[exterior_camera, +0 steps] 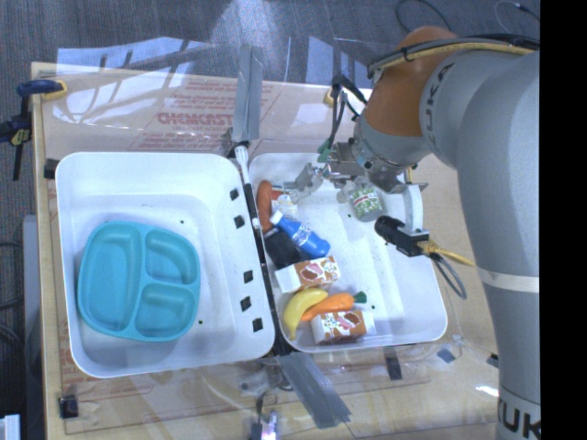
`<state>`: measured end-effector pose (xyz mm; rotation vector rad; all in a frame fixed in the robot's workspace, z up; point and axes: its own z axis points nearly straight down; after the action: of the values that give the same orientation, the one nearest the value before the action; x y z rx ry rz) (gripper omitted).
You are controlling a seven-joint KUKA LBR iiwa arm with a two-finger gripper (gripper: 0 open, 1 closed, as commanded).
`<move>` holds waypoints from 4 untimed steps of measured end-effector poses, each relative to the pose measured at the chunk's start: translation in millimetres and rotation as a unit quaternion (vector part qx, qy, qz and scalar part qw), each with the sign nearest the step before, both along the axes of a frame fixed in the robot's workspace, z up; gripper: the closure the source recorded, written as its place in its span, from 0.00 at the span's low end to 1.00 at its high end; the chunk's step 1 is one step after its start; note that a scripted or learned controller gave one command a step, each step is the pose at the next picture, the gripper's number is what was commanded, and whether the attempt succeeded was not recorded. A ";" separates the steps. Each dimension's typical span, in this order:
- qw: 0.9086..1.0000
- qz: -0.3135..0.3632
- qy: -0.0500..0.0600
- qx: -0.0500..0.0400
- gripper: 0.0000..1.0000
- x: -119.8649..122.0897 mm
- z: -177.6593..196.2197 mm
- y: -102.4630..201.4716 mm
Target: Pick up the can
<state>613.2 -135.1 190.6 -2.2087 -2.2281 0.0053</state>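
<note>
Can [365, 202]: small, green-labelled, at the right bin's [417, 312] upper middle, directly under the gripper [359, 183]; tilted, long axis running roughly 11 to 5 o'clock. Finger spread: cannot tell. Blue bottle [301, 236] at the can's 8 o'clock. Banana [301, 306], carrot [332, 302], and juice box [338, 324] toward 6 o'clock. Teal tray [138, 280]: left bin [92, 177].

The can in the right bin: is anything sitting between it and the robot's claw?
Nothing visible does. The can lies right under the claw, at the far side of the right bin. The bottle, banana and carrot lie off to the side, apart from it.
</note>
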 end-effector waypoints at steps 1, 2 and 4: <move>1.000 0.003 0.001 0.000 1.00 0.4 9.5 1.2; 1.000 -0.006 -0.002 -0.001 1.00 35.5 69.7 -65.1; 1.000 0.026 -0.003 -0.001 0.00 44.7 54.4 -71.8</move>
<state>657.9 -206.9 245.0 -2.1536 -2.2880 0.0014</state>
